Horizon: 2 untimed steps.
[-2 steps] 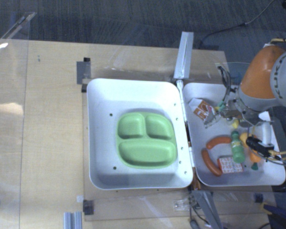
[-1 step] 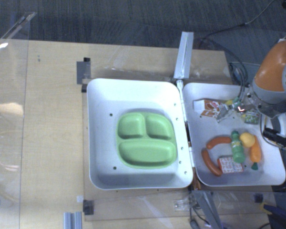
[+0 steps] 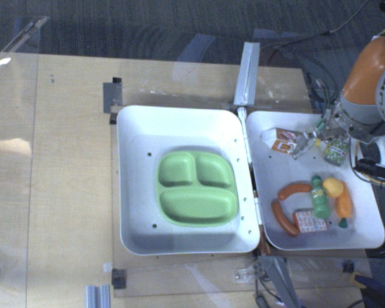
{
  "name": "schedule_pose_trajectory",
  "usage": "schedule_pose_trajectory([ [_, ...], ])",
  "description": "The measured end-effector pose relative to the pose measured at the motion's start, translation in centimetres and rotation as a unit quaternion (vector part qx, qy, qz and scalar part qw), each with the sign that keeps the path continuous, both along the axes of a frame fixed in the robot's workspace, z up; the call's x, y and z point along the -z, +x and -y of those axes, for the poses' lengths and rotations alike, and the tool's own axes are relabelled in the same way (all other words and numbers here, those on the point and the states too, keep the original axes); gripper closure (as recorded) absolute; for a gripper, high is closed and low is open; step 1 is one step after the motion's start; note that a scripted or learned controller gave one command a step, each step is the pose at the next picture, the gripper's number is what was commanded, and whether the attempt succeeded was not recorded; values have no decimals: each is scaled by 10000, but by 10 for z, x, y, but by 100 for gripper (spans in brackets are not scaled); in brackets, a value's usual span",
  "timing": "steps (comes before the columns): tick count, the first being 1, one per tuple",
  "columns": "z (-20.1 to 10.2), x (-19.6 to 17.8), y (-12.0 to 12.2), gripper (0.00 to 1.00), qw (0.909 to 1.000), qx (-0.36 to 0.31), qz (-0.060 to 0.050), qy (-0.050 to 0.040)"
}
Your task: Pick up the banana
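The gripper hangs low over the right bin's far end, by a small packet; its grasp can't be judged; the banana lies apart, beside a green bottle.

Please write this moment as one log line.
gripper: right bin, far end, nothing held | banana: not identified | green tray: left bin
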State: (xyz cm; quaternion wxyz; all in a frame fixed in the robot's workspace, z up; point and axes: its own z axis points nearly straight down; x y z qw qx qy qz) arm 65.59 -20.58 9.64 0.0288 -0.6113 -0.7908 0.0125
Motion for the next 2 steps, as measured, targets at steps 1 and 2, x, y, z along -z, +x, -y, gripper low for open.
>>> schedule_pose_trajectory([
  [1, -2, -9, 1, 100, 10000, -28, -4, 11],
  [2, -25, -152, 11, 100, 9992, -165, 367, -87],
])
